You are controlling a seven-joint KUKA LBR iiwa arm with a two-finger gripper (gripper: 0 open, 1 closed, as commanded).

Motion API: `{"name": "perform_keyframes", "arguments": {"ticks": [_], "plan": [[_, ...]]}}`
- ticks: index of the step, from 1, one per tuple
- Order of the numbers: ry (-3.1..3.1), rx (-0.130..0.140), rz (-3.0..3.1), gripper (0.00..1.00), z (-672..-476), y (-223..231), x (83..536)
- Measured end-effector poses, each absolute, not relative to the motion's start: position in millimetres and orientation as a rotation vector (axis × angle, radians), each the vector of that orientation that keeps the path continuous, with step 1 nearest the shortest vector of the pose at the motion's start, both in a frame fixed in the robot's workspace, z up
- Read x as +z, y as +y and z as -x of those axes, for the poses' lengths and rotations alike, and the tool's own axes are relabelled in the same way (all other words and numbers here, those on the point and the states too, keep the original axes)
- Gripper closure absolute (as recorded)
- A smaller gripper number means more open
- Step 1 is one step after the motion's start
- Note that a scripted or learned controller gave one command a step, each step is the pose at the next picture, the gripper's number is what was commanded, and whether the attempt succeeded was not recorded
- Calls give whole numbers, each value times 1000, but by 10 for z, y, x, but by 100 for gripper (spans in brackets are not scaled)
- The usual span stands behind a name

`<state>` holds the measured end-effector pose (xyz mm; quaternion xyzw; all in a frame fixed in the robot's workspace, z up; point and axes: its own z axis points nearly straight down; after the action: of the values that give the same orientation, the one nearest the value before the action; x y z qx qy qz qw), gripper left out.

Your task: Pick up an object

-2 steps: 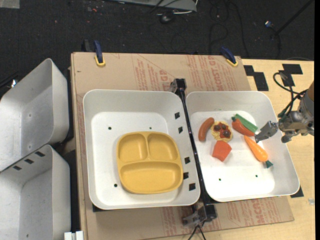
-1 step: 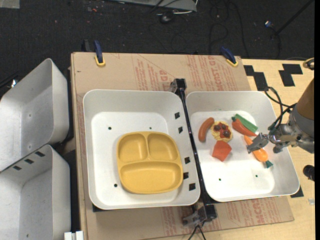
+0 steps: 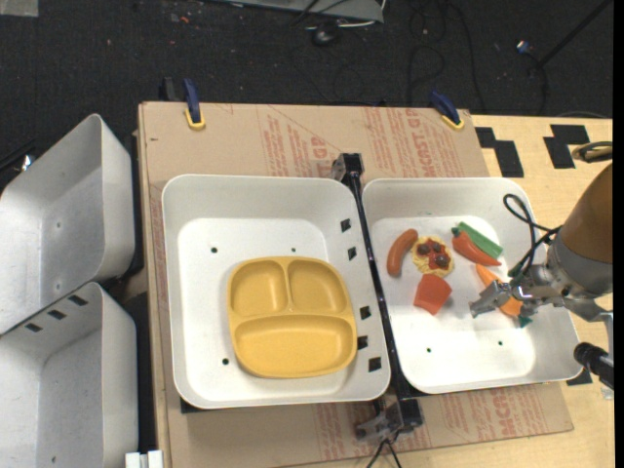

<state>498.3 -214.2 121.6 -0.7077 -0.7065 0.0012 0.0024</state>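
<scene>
Toy food lies in the right bin (image 3: 458, 383): a red sausage (image 3: 401, 251) toward the bin's middle, a small round tart (image 3: 433, 256) just beside it, a red block (image 3: 433, 293) just below the tart, and a red pepper with a green top (image 3: 476, 245) nearer the bin's right wall. An orange carrot-like piece (image 3: 499, 291) lies close to the right wall, at the claw.

The arm (image 3: 585, 252) reaches in over the right edge of the table (image 3: 263, 135), its orange band above the wrist, and bends low over the right bin's right side. The claw (image 3: 497, 300) points left toward the bin's middle, its tips at the orange piece; whether its fingers are apart or together cannot be told, nor whether the piece is between them. A black cable (image 3: 522, 217) loops from the wrist over the bin's far right corner.

The left bin (image 3: 195, 213) holds a yellow three-compartment tray (image 3: 291, 316) near its middle. A black divider (image 3: 369, 261) runs between the two bins. The near half of the right bin, below the block and the claw, is bare white floor. Two more white bins (image 3: 58, 291) stand off the table's left edge.
</scene>
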Motion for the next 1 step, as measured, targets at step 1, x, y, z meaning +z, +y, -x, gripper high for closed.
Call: {"name": "perform_keyframes", "arguments": {"ticks": [1], "plan": [[-2219, -2, 2219, 0, -4988, -2124, 914]]}}
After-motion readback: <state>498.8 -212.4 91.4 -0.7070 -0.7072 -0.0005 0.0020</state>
